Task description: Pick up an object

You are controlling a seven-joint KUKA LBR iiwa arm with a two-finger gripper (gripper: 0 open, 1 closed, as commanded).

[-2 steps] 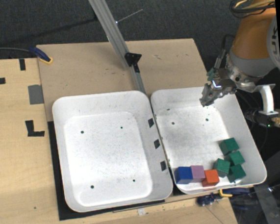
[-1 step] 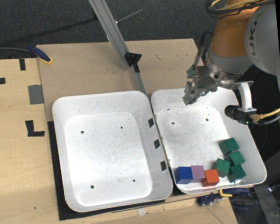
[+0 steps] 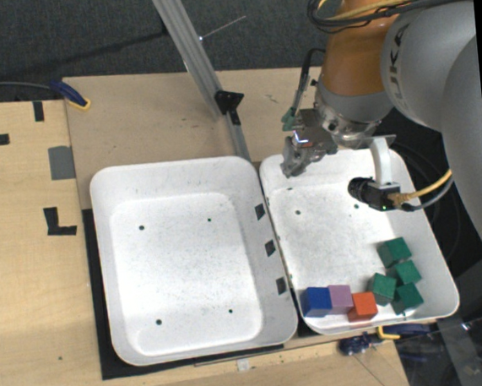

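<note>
Hovering over the right white plastic bin's (image 3: 409, 182) far edge, two-finger gripper (image 3: 293, 164); finger state: cannot tell. Small rigid blocks cluster in the near corner: blue cube (image 3: 317, 299), orange cube (image 3: 364, 304). Likely light, stiff; pinch across flat opposite faces.

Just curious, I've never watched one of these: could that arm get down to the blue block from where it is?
Probably yes. The blue block lies uncovered in the right bin, purple block beside it; the gripper hangs over that bin's far edge.
</note>
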